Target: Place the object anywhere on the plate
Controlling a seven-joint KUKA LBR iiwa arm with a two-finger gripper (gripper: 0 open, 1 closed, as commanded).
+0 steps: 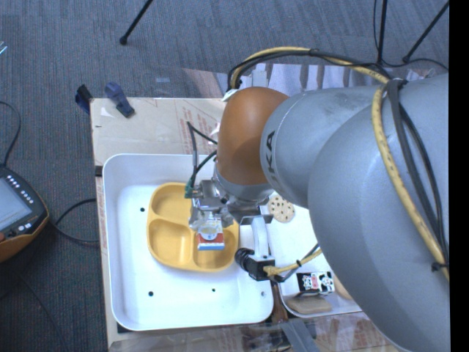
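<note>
From my feed the grey arm (366, 189) takes up most of the right half, its orange band (245, 141) rounded toward me above the wrist, with a yellow cable (381, 134) looped over its body. Under it sits the counter (157, 119), a pale board with a blue clip (119, 100) lying near its far left corner. The left white bin (128, 270) is the next biggest thing I see, and the right bin (330, 310) is mostly covered by the arm, with just its near edge showing. In the left bin lies the yellow plate (167, 229), a tray split into compartments, set toward the bin's right side. The tool (209, 226) hangs over the plate's right-hand part, and right below it I see a small object (211, 240) with white, red and blue on it, sitting at the plate's right compartment. It looks pressed up against the tool's tip, but I cannot tell from this angle whether the tool is closed on it or spread, or whether the object is resting on the plate. Near the divide between the bins there is a black fitting (249, 261). Beside the wrist is a tan spotted cookie-like piece (281, 210), and in the right bin a little black and white carton (315, 281) above a tan flat piece (314, 306).
</note>
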